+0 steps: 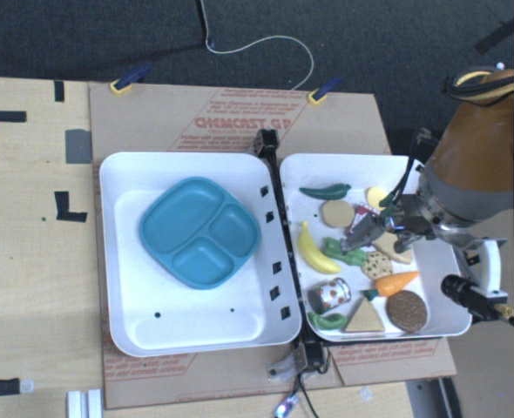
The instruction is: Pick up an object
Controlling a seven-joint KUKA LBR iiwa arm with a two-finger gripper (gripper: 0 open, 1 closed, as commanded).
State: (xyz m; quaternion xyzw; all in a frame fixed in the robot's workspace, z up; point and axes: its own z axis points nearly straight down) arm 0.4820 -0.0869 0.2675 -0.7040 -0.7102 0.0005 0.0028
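Observation:
The right bin (431, 168) holds several toy foods: a green chili (325, 191), a tan round piece (335, 213), a yellow banana (312, 249), a green leafy piece (342, 256), a dotted cracker (377, 264), an orange carrot (395, 281), a brown disc (407, 310), a tan wedge (364, 319) and a silver-and-red can (329, 296). My gripper (362, 230) hangs low over the middle of this bin, just above the green leafy piece and the cracker. Whether it touches either of them is unclear. The arm covers the bin's right part.
The left bin (122, 259) holds a blue divided plate (200, 231). A black divider (279, 233) runs between the bins. A white cable (257, 43) loops behind them on the dark floor. Cardboard lies under both bins.

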